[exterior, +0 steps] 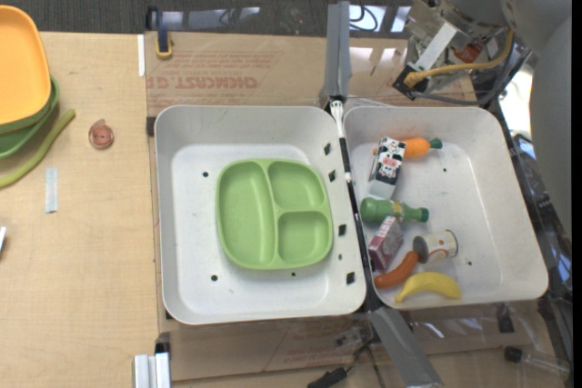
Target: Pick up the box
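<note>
The jaws are held raised at the upper right of the frame, beyond the right bin (496, 121), likely to clear its wall; their state cannot be told. The black-and-white box (389, 163) is seen in that bin's upper part, against a toy carrot (416, 147).

We see a green tray (273, 213) in the left bin (182, 291). The right bin (496, 195) holds a carrot (416, 147), a green bottle (391, 212), and a banana (431, 286) just beside a red sausage (396, 271). An orange plate (18, 68) sits far left on the bench (91, 268).
</note>
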Robot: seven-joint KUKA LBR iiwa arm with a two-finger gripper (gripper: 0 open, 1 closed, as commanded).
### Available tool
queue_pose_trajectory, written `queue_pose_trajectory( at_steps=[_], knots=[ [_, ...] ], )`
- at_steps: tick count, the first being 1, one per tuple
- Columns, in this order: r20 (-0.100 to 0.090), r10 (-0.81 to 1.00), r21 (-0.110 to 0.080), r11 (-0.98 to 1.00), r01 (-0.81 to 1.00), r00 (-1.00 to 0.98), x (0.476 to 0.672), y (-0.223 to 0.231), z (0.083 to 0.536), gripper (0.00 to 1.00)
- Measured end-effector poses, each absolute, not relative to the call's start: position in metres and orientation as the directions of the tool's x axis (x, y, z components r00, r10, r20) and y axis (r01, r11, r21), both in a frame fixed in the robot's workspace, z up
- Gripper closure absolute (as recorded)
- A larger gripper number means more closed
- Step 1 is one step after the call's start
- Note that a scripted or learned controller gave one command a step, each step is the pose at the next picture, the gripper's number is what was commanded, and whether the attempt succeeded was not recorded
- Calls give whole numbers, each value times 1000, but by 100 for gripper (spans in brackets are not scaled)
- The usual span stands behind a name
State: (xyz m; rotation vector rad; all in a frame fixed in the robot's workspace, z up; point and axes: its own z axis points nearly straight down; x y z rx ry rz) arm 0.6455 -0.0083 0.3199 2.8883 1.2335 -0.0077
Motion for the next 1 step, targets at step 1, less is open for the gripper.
queue_pose_trajectory(
  at_steps=[1],
  knots=[
    [-5, 798, -4, -602, 798, 602, 630, -44, 284, 100]
  ],
)
